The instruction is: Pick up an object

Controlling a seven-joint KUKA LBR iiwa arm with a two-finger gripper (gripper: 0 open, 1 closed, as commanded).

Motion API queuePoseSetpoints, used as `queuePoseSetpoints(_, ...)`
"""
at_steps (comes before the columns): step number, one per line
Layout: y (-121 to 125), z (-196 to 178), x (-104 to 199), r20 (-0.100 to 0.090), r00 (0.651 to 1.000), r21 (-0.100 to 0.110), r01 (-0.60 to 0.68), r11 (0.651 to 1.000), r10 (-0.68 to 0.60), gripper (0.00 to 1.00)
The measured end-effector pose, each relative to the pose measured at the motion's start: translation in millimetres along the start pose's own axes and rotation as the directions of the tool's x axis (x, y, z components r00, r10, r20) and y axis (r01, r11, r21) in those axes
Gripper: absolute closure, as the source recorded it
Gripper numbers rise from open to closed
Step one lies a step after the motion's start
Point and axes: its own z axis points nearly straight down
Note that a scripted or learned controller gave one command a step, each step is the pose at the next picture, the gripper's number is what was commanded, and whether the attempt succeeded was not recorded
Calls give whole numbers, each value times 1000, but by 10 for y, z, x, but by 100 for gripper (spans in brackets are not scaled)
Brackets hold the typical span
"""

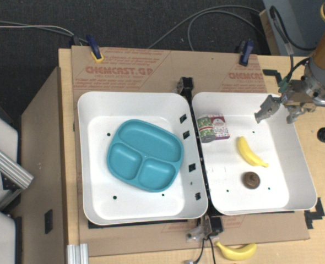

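Above right bin's [294,202] far corner | gripper [278,111] fingers spread, nothing between them | risk: banana [250,152] is curved, smooth; may roll from an off-centre pinch

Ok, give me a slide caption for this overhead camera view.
Gripper open above the right bin holding a banana, packet and brown ball; teal tray in left bin.

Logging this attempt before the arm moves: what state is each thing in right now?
gripper: open, above the right bin's far right corner, holding nothing
banana: lying loose in right bin
brown round object: resting in right bin
snack packet: flat, by the divider
teal plate: upright in left bin
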Motion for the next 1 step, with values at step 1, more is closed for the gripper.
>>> queuePoseSetpoints(1,20,-67,5,2,1000,-13,3,1000,-3,0)
